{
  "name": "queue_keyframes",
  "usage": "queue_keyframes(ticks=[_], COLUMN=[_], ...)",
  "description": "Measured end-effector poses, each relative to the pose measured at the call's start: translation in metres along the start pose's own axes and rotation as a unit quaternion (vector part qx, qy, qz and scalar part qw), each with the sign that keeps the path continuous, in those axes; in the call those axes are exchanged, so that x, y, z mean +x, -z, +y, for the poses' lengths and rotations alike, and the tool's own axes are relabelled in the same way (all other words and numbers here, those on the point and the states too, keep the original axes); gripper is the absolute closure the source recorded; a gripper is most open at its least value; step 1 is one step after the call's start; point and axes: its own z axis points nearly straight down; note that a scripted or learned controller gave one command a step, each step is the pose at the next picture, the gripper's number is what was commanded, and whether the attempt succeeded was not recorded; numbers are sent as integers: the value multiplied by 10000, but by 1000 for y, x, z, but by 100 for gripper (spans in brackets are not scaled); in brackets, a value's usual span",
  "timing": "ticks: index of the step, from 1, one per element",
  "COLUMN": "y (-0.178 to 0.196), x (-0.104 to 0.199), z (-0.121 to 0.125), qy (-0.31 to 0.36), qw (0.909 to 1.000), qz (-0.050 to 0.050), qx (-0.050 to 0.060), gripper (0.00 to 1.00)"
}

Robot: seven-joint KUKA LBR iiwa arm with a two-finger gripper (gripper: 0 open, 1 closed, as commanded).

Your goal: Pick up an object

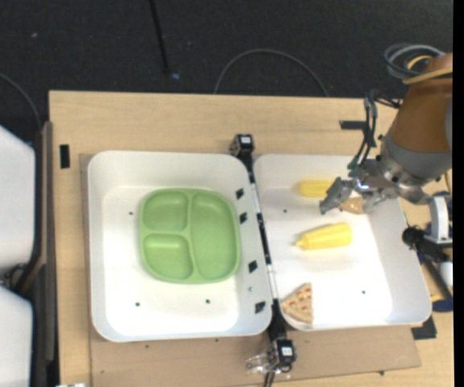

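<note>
End effector (346, 197) hovers over the right bin (393, 297), finger spacing indiscernible. Nearest target, a yellow corn cob (324, 236), lies just below-left of it, long axis running roughly left–right.

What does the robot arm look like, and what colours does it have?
The arm enters from the right. Its upper part is a rounded orange band, and below that comes a grey wrist section. Thin dark cables and a black bracket run along its left side. The gripper at the end is small, dark grey metal, with short fingers.
</note>
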Motion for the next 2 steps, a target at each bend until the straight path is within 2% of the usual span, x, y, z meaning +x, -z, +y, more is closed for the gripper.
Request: queue_keyframes(ticks=[2], y=[-98], x=[-7], z=[11], qy=[-23], qw=[10000], qz=[-1], qx=[8], gripper=[0])
